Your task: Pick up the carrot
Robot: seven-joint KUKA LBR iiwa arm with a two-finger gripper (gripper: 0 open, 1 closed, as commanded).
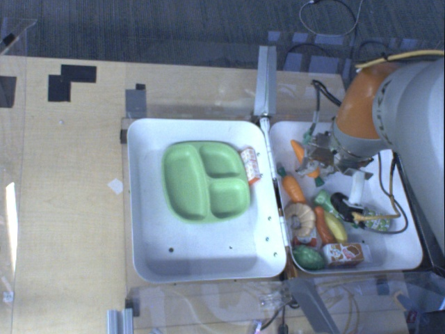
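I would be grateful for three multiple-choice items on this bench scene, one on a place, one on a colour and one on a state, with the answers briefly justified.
1. Where does the divided plate lie?
A. In the left bin
B. In the right bin
C. On the bare bench

2. What colour is the divided plate?
A. Red
B. Green
C. Blue

3. How does the carrot lie now?
A. On the divided plate
B. In the right bin, by its left wall, below the gripper
C. On the bench outside both bins

Answers:
1. A, since the plate sits inside the left bin.
2. B, since its compartments are light green.
3. B, since the carrot rests in the right bin beside the other toy food, with the gripper above it in the view.
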